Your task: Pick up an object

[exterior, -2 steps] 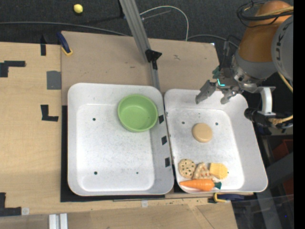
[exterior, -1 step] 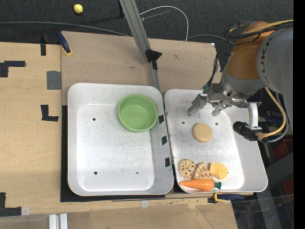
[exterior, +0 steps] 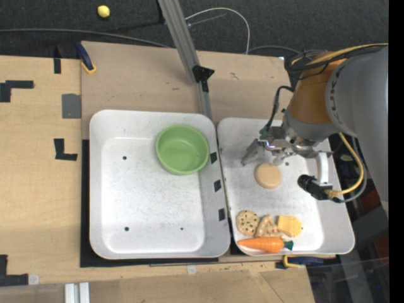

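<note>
1. The gripper (exterior: 264, 155) hangs over the upper part of the right bin (exterior: 328, 232); its two dark fingers are spread apart with nothing between them, one reaching left toward the bin's inner wall, the other pointing down toward a round tan bun.
2. The round tan bun (exterior: 269, 176) lies on the bin floor just below the gripper, close under one fingertip; whether they touch cannot be told.
3. The grey arm (exterior: 363, 100), with its orange band (exterior: 309, 100), comes in from the right above the gripper; black and yellow cables loop beside it.
4. Along the right bin's near edge sits a cluster of toy foods: a chocolate-chip cookie (exterior: 247, 221) on the left; a pale cracker-like piece (exterior: 265, 226) beside it; a yellow piece of corn (exterior: 289, 225) to the right; an orange carrot (exterior: 260, 245) lying flat in front of them against the near wall.
5. The left bin (exterior: 126, 188) lies alongside, their walls touching; a green bowl (exterior: 182, 148) sits upright in its upper right area, well apart from the gripper.
6. Both bins rest on a wooden bench (exterior: 38, 188); a small yellow ball (exterior: 103, 11) lies on the dark floor beyond it.
</note>
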